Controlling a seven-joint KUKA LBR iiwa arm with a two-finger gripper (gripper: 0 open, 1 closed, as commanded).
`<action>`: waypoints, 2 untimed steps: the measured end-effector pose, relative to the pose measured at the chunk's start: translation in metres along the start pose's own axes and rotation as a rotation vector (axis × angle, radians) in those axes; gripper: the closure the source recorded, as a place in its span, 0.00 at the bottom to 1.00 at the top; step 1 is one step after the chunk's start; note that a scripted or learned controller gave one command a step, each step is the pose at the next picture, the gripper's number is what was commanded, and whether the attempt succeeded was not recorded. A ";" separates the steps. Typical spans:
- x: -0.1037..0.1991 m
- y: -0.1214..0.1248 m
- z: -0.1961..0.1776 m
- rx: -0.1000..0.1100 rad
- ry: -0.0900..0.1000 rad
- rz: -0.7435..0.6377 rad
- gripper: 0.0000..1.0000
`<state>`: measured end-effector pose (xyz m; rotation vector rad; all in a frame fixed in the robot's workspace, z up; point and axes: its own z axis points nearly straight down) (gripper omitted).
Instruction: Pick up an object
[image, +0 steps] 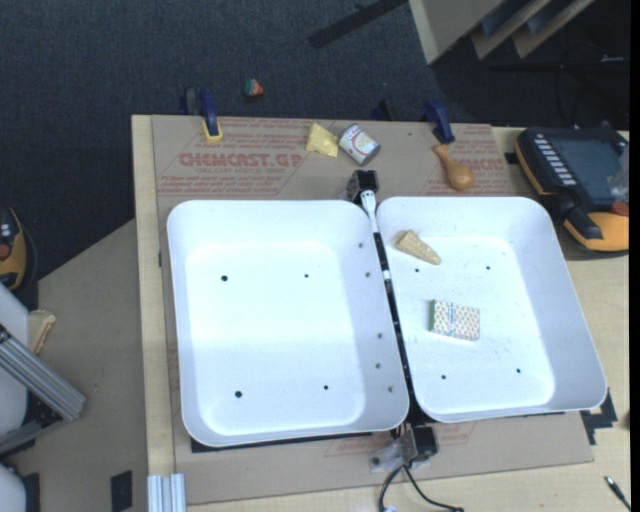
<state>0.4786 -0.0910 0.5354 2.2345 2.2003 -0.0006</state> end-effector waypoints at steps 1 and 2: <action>0.125 -0.002 0.040 0.010 0.006 -0.029 1.00; 0.317 0.012 0.052 0.003 0.009 -0.032 1.00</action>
